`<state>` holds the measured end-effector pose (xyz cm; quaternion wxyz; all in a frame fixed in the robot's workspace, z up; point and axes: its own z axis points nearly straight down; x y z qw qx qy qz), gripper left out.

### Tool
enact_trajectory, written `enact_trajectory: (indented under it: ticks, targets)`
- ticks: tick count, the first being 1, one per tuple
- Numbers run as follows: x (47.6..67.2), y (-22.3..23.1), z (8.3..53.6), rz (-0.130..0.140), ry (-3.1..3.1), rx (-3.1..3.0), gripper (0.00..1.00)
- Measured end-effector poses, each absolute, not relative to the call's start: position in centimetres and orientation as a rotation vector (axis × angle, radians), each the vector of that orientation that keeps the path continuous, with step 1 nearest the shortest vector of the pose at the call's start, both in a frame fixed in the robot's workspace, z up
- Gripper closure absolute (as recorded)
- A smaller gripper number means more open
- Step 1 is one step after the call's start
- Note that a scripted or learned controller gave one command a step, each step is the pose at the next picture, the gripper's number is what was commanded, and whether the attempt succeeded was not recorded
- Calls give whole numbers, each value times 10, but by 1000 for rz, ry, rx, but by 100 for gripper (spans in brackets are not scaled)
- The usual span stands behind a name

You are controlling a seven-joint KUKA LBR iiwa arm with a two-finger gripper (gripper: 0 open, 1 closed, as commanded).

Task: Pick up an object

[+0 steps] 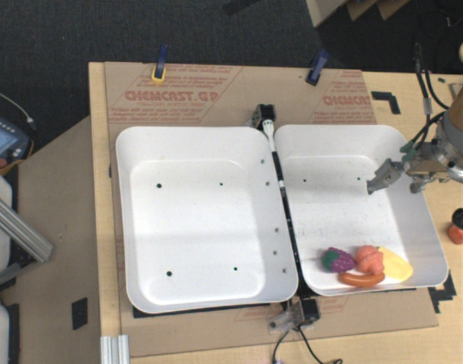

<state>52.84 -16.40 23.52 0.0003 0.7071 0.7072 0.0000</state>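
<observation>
Several toy foods lie bunched in the near corner of the right bin (322,139): a purple grape bunch (339,260), a red-orange piece (370,258), a yellow piece (398,267) and an orange sausage-shaped piece (361,279) in front of them. My gripper (398,181) hangs over the bin's far right side, well behind the pile and apart from it. Its fingers are spread open with nothing between them.
The left bin (129,158) sits beside the right one, with a black divider strip (283,203) between them. Both rest on a cardboard sheet (216,89) held by blue clamps (161,59). A small orange object (457,233) lies outside the right bin.
</observation>
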Motion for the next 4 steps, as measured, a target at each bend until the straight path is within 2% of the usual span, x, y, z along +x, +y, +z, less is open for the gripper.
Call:
enact_trajectory:
  ticks: [1, 2, 3, 4]
  targets:
    - [492, -128, 335, 12, 2219, 2210, 0]
    - [480, -98, 416, 12, 2219, 2210, 0]
    - [480, -75, 497, 13, 2218, 2210, 0]
    - [480, -67, 538, 8, 2218, 2214, 0]
